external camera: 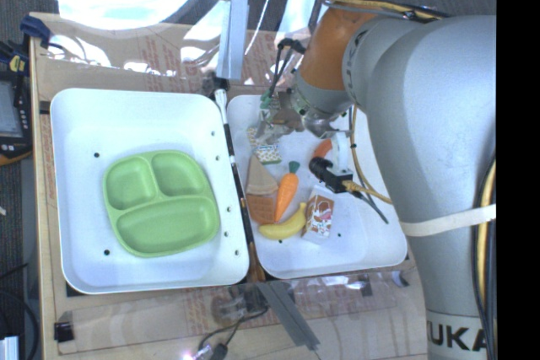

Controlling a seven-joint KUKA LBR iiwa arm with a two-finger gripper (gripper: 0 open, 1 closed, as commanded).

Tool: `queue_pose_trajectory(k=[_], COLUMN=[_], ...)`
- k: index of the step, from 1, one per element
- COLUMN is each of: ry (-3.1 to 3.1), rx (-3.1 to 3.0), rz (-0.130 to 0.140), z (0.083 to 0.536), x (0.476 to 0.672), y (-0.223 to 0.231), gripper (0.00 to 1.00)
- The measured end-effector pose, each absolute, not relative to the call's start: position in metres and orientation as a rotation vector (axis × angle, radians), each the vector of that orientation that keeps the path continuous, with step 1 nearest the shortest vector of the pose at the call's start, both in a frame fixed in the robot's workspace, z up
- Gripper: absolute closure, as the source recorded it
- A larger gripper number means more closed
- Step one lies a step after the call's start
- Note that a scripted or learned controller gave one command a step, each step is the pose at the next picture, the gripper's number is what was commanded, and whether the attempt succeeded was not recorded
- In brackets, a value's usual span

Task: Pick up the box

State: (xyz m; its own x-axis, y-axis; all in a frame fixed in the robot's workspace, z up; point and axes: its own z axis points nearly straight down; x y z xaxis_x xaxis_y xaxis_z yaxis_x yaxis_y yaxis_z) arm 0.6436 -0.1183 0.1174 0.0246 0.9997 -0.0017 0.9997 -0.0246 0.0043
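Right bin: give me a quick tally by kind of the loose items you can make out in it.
Small cartons or boxes: 2, a brown-and-white carton and a small patterned box
Toy carrot: 1
Toy banana: 1
Tan wedge-shaped toy: 1
Total: 5
An orange piece by the arm is too hidden to name. The gripper hangs over the bin's far end.

Lettering: "UKA", pale capitals on the grey arm [439,181], lower right. Box [320,217]: printed front, wording too small to read. No other legible text.
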Motion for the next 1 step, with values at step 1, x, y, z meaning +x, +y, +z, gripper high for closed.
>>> queue_pose_trajectory(k=[1], ry=[2.191], rx=[2.245], rz=[0.003], z=[0.1173], x=[0.6436], y=[-0.1182], gripper=[0.0])
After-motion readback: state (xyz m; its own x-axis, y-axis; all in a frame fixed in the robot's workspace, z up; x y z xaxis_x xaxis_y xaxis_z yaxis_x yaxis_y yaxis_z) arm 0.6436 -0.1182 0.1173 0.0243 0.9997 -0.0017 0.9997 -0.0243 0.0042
